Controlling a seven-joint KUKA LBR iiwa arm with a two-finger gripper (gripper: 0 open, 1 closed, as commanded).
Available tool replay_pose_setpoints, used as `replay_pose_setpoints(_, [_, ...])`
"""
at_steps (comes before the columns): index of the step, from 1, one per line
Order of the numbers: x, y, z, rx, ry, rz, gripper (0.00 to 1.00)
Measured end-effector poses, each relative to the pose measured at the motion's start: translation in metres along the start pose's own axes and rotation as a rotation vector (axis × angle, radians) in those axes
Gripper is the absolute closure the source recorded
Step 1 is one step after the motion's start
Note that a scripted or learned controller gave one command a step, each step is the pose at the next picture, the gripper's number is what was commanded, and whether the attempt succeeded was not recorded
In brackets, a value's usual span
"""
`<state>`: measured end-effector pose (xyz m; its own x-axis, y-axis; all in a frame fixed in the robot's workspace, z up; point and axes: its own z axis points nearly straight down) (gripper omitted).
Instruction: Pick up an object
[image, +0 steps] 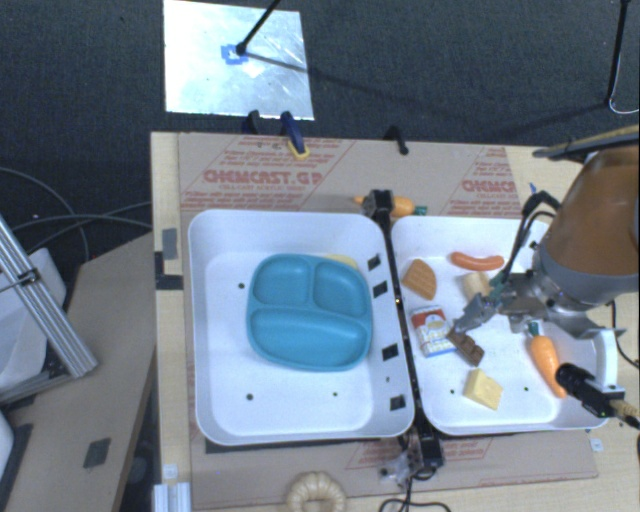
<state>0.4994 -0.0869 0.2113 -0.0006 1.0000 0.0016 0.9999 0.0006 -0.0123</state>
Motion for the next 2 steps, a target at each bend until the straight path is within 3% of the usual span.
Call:
replay_pose_setpoints(1, [0.0,0.003,-0.006,-0.014,-0.001,-0.003,0.0])
replay_pose_setpoints(2, [-0.004,0.008,0.038,-0.009,-0.001,0.0,0.0])
